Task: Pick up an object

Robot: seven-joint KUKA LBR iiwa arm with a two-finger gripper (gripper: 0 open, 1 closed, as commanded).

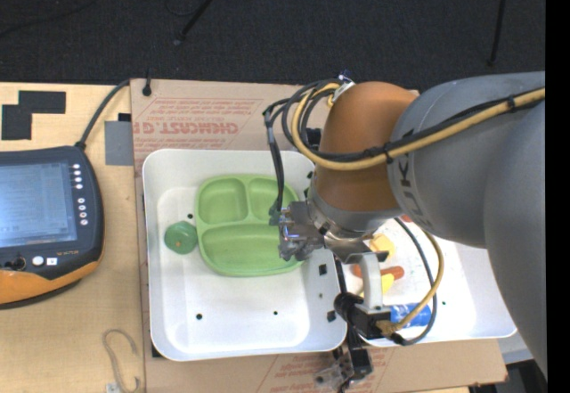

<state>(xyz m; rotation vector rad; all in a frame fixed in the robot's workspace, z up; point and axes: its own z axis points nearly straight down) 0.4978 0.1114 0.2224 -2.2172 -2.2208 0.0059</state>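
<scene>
One green tray (233, 226) lies touching the gripper (291, 238)

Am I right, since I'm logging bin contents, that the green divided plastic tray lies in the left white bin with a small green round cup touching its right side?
Not quite. The camera view shows the small green round cup at the green divided plastic tray's left side, not its right. Both lie in the left white bin.
</scene>
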